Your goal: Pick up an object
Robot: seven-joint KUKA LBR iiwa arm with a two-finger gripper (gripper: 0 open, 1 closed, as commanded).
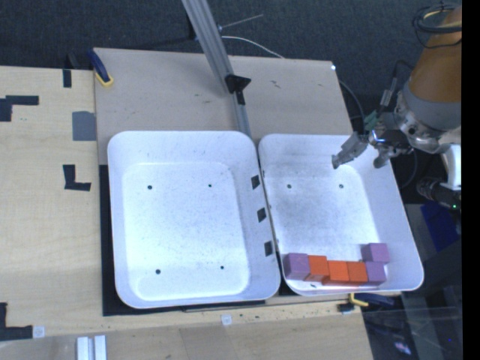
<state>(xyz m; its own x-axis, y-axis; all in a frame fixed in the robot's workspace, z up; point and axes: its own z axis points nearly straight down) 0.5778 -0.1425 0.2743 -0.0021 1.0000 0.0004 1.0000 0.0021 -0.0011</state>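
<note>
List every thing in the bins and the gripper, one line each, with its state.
gripper: fingers spread open, holding nothing, over the right bin's far right part.
right bin: holds all the blocks along its near edge.
purple blocks: resting at both ends of the row.
orange blocks: resting between the purple ones, touching them.
left bin: flat on the bench beside the right bin.

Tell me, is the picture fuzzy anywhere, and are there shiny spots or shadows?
In the camera view, the gripper and the arm look soft and a bit smeared; the purple and orange blocks in the right bin have blurry edges too. The left bin glows bright white with little detail. Shadows are faint, with a thin dark one under the bins' front rims.
</note>
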